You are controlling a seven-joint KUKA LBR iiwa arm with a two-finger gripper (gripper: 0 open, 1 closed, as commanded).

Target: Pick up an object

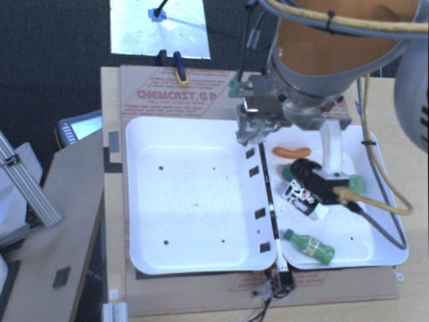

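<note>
The hand [251, 134] hangs over the far end of the divide between the bins; whether it is parted, I cannot tell. A green bottle [308, 244] lies near in the right bin [385, 243], an orange carrot-like piece [291, 152] farther back.

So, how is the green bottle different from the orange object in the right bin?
The green bottle lies near the front of the right bin, away from the arm; the orange object lies farther back, close under the gripper. The green bottle is thicker, with a pale label band, while the orange object is slim and plain. The bottle points slantwise; the orange object lies almost level. Both lie flat in the same bin.
</note>
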